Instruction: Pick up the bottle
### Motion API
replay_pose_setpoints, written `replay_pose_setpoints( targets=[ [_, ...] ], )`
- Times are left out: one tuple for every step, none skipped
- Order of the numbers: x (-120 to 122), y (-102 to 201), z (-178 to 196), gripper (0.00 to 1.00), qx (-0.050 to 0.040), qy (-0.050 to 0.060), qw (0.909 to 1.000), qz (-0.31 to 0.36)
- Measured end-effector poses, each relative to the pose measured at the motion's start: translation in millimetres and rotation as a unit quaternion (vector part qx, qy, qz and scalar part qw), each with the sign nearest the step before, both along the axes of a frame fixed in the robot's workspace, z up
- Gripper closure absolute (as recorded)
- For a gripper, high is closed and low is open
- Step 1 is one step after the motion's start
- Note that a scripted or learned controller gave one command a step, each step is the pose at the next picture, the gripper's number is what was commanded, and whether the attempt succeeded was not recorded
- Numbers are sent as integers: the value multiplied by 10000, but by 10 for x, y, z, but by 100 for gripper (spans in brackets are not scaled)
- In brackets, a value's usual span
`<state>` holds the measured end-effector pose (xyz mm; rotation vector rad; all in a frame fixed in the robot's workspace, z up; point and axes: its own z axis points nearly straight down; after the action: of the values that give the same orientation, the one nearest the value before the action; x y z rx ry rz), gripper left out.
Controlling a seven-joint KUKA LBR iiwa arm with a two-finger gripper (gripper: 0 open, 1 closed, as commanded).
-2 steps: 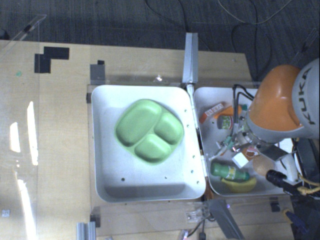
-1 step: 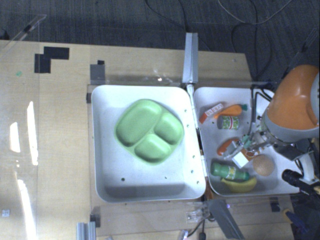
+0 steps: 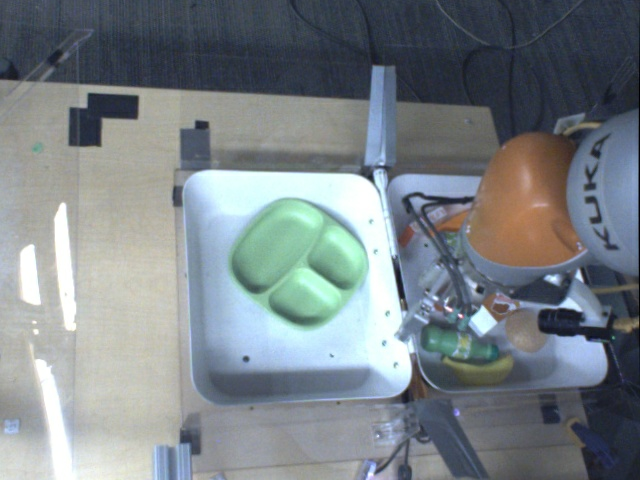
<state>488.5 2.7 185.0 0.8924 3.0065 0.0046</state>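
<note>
A green bottle (image 3: pixel 457 344) lies on its side near the front left corner of the right bin (image 3: pixel 590 370), resting against a yellow banana (image 3: pixel 478 369). My gripper (image 3: pixel 437 306) hangs just above the bottle's left end, under the arm's orange band (image 3: pixel 525 203). Cables and the wrist hide most of the gripper, so I cannot tell how it stands. The bottle looks to be lying in the bin, not lifted.
The left bin (image 3: pixel 215 368) holds a green three-compartment plate (image 3: pixel 299 260). A metal divider rail (image 3: pixel 380 118) runs between the bins at the back. A pale round object (image 3: pixel 527 330) and other small items lie under the arm in the right bin.
</note>
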Motion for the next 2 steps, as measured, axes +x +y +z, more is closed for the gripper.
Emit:
replay_pose_setpoints(
  targets=[
    [12, -915, -413, 0, -7, 4, 9998, 174],
    [318, -1145, -489, 0, -5, -9, 9986, -531]
  ],
)
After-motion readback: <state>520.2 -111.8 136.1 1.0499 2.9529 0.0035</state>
